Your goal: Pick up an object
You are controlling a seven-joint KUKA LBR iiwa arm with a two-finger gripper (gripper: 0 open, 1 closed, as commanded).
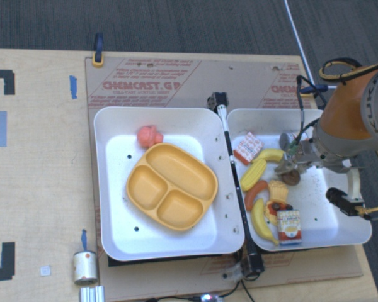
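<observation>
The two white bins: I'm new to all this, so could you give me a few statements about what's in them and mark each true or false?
1. A yellow divided tray lies in the left bin. True.
2. The pink ball sits inside the tray. False: it rests on the bin floor beside the tray's upper edge.
3. The right bin holds bananas and other toy food. True.
4. The gripper is over the left bin. False: it is over the right bin.
5. The small red carton lies near the right bin's lower edge. True.
</observation>
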